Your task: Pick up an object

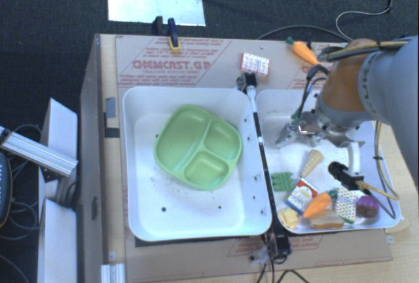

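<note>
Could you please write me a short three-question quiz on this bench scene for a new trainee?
1. True or false: the green divided plate lies in the left bin.
2. Over which bin does the end effector hang? A) left B) right
3. Fill in: the toy carrot outside the bins lies on the ____ beyond the right bin.

Key: 1 true; 2 B; 3 bench.

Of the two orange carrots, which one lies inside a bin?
The carrot among the toys in the right bin, near its front edge. The other carrot lies outside, on the bench behind that bin.
</note>
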Tool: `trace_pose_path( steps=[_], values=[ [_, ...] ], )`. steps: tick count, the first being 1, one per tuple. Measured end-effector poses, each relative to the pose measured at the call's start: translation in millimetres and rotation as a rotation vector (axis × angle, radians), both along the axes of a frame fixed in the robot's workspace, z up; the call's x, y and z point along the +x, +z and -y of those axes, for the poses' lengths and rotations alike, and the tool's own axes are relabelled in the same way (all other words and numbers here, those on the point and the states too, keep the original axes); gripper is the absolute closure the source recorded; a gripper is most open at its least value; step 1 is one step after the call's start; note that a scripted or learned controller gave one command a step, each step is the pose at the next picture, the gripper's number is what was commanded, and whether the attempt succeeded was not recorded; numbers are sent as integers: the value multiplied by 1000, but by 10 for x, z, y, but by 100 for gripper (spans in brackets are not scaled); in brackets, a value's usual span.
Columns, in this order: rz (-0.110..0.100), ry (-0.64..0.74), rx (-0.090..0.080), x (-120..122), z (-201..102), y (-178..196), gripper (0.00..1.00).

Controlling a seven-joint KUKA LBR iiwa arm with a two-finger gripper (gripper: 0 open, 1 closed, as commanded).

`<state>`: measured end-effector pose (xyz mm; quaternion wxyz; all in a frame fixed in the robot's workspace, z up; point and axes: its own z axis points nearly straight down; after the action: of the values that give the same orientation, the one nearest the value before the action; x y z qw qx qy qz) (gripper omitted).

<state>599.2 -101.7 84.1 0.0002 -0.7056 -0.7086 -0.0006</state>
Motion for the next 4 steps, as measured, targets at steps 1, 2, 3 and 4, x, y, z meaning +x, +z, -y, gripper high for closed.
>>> trace_pose_path(
  steps=[1,2,3,4],
  values=[
    [5,-2,-4,695,759,442,0],
    [-1,-3,-2,-228,934,-3,0],
    [1,0,-1,-258,174,3,0],
    [3,-1,-3,352,628,10,0]
  ],
)
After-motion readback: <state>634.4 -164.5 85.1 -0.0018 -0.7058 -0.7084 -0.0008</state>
